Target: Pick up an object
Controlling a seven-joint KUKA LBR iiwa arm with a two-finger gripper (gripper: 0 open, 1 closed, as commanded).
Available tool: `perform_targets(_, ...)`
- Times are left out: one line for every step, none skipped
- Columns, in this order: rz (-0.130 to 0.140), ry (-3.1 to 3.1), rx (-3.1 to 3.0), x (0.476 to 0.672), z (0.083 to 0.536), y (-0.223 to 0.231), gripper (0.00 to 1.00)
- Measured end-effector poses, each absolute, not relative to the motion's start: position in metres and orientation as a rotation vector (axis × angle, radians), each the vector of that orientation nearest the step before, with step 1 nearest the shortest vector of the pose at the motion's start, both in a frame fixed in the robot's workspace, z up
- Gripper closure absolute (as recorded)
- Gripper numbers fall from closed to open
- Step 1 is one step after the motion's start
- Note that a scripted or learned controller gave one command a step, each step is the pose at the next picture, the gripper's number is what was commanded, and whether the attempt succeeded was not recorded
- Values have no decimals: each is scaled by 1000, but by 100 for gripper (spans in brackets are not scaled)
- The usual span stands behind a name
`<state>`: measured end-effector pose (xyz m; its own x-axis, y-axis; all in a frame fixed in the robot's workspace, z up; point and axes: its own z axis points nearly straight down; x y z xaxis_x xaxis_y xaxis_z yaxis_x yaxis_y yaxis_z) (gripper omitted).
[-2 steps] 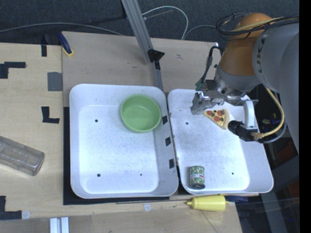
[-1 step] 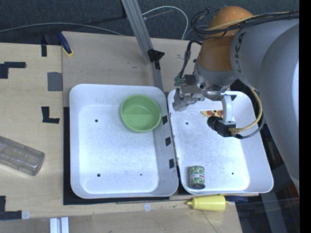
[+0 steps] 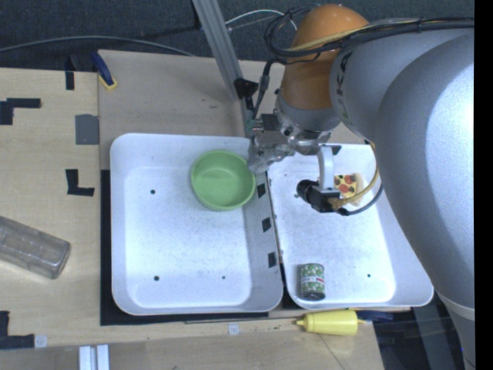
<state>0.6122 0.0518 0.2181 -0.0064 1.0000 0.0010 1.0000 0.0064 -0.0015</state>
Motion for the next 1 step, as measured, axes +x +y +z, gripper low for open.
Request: perform_targets(-1, -2227, -2215, 639, 218, 93, 100)
